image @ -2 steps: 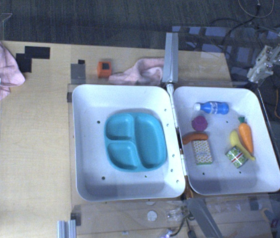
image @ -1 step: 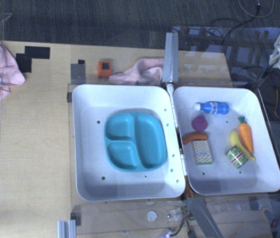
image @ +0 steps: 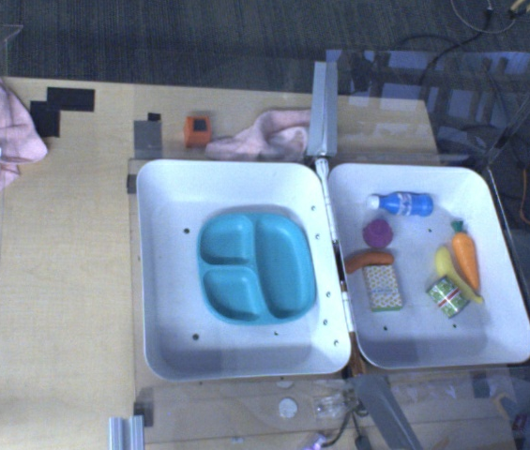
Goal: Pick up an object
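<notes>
The right bin holds a blue bottle at upper centre, standing apart, likely the easiest pick; gripper state cannot be told.

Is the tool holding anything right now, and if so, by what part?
Nothing is seen held. The blue bottle, carrot, purple ball and other items all lie loose in the right bin.

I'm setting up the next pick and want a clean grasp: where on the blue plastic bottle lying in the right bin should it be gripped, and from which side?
Probably grip the blue plastic bottle across its round body, mid-length, coming straight down. It lies on its side, long axis left-right, white cap at the left, apart from the purple round toy below it.
</notes>
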`<state>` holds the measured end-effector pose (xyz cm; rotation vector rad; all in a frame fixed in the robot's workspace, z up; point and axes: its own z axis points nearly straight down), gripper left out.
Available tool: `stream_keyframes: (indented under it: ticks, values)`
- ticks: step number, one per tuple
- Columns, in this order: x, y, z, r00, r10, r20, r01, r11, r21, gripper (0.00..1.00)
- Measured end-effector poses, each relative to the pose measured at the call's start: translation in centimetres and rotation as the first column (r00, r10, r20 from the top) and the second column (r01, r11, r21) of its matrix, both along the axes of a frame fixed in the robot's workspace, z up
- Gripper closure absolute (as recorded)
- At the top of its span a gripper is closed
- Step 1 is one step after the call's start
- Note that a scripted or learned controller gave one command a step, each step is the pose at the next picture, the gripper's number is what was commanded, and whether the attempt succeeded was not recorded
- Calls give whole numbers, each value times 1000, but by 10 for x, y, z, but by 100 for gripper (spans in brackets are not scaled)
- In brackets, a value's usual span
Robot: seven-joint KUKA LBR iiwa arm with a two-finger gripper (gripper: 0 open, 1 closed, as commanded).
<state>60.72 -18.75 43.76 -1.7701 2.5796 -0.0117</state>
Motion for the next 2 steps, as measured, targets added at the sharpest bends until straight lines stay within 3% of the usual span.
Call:
stream_keyframes:
  ticks: [2]
  values:
    - [4, 3, 27, 1000, 0, 28, 0, 1000, 2, 100]
